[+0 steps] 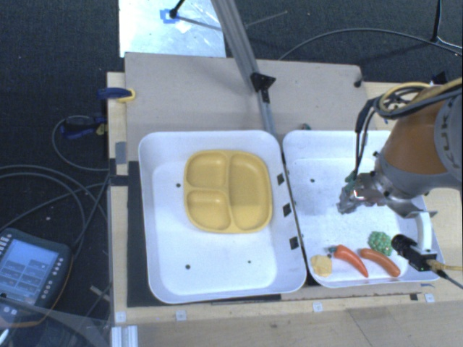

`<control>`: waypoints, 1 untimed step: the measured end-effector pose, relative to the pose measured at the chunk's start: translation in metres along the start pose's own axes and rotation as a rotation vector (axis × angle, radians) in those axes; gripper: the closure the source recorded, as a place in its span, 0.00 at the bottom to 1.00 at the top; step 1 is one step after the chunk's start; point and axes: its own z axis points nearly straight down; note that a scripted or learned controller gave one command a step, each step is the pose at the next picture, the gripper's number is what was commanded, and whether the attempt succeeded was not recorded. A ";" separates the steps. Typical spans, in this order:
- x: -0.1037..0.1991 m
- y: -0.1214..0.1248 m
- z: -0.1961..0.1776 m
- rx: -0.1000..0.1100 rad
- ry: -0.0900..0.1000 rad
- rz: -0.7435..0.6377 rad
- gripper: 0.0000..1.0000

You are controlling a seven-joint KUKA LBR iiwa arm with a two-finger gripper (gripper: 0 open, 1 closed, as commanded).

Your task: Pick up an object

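Toy food lies along the near edge of the right bin (311, 157): a pale yellow piece (321, 266) at the corner, an orange-red carrot (351, 259), an orange sausage-like piece (381, 262) and a green broccoli floret (380, 241) just behind them. Gripper (350, 199) hangs over the bin's middle, apart from them; whether it is open cannot be told. A yellow divided plate (228, 191) sits in the left bin (159, 266)

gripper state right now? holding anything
gripper: cannot be told; it hangs over the right bin, apart from the toy food along the near edge.
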 end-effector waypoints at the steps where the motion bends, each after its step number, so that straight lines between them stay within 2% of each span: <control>1: 0.000 0.003 -0.054 -0.001 0.000 -0.001 1.00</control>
